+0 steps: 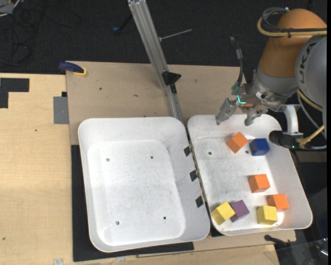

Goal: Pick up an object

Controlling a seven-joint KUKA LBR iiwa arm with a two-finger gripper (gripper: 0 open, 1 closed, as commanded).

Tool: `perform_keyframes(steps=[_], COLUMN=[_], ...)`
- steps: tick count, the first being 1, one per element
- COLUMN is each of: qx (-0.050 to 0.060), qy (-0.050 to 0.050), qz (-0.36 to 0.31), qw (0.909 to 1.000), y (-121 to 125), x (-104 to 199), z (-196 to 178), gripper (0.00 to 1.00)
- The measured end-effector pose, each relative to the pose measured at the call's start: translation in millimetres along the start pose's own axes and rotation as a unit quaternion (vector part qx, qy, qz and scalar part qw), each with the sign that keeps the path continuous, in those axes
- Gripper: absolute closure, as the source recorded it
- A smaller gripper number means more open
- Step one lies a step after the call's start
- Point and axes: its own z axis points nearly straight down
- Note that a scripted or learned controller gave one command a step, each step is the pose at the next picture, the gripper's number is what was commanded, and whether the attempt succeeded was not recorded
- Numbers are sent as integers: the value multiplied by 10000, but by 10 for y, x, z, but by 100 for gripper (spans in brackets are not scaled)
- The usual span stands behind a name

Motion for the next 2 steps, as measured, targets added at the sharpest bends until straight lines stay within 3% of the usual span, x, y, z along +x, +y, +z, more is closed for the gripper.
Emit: perform_keyframes(steps=[1, 2], qx=[-25, 4], qy=[-3, -1], qz=[-9, 8], qw=[10000, 10000], y=[9, -89], x=[3, -38], z=[-31, 517], gripper=[0, 0])
